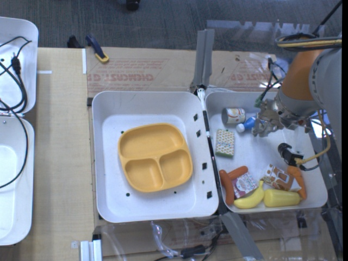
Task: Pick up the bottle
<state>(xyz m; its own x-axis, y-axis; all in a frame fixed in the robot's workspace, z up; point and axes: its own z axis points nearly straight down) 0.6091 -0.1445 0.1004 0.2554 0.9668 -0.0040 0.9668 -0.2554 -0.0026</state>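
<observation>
The bottle (237, 116) lies on its side near the back left of the right bin (321, 197). It is a short pale body with a printed label and a blue cap (249, 125) pointing right. My gripper (262, 128) hangs low over the bin just right of the cap, close to it or touching it; I cannot tell which. The wrist and its orange band (302, 78) rise behind it to the upper right. The bottle rests on the bin floor.
A green patterned packet (225, 143) lies just below the bottle. Along the right bin's front lie a sausage (232, 174), a banana (249, 198), a yellow fruit (281, 198), a carrot (298, 179) and small packets. The left bin (103, 145) holds a yellow divided plate (156, 156).
</observation>
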